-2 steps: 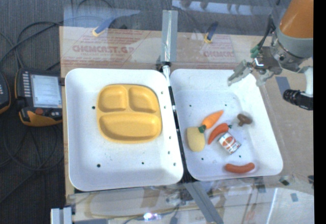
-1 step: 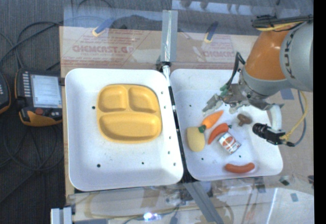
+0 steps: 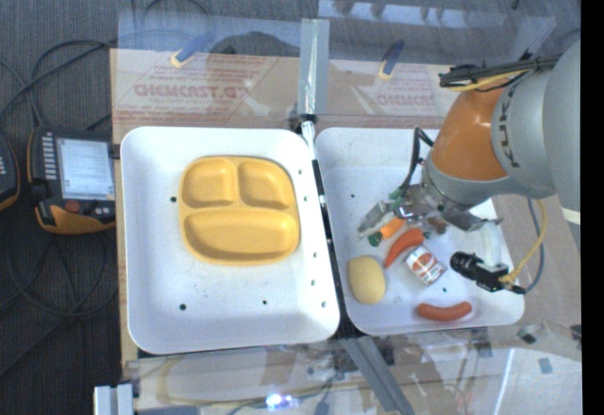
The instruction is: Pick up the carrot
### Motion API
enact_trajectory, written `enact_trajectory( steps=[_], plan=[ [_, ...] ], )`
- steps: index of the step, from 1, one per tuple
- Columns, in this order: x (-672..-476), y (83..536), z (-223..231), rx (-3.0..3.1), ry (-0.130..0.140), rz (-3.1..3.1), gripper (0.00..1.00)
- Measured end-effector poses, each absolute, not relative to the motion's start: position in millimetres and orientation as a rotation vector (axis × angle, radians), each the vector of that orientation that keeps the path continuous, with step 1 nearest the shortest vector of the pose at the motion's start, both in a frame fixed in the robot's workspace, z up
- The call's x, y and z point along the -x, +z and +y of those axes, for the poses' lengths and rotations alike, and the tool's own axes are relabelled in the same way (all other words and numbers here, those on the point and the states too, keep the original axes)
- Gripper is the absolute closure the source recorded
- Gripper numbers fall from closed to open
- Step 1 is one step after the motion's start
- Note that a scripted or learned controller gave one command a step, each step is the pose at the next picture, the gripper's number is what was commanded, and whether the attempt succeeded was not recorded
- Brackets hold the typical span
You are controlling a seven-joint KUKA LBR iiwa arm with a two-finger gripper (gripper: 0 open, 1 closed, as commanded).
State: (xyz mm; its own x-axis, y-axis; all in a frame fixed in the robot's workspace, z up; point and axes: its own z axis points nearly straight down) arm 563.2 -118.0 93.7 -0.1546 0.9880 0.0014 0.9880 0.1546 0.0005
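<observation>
Across the bench two white bins sit side by side, sharing a middle rim; left bin (image 3: 151, 309) carries a yellow divided tray (image 3: 241, 208) set near its centre, well apart from anything the task wants; right bin (image 3: 354, 158) carries all the small items, crowded toward its near edge and right corner; arm (image 3: 491, 144), grey with an orange band, reaches over the right bin's far right side, wrist tipped down toward the cluster; gripper (image 3: 396, 215) low over the middle of the right bin, its dark parts sitting just at the carrot's green end, likely lined up for a grasp there; whether its fingers are apart or together cannot be told, wrist hardware covers them; potato (image 3: 367, 279) pale yellow, near the middle rim toward the near edge; sausage (image 3: 444, 311) red, along the near edge by the right corner; carrot (image 3: 400, 245) orange, lying at a slant between potato and small can (image 3: 425, 265), tip pointing toward the near edge, appears to rest on the bin floor, not lifted; can touching or just beside the carrot, which crowds any approach from the right; judged stage: closing on the carrot, pick not yet made.
</observation>
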Motion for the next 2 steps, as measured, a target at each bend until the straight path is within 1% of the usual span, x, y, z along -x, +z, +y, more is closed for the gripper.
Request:
enact_trajectory(
  steps=[1, 2],
  plan=[
    [-564.2, 104, -117, 2.04, -0.007, -2.384, 1.0],
    [-600.9, 183, -24, 1.827, 0.001, -2.554, 1.0]
  ],
)
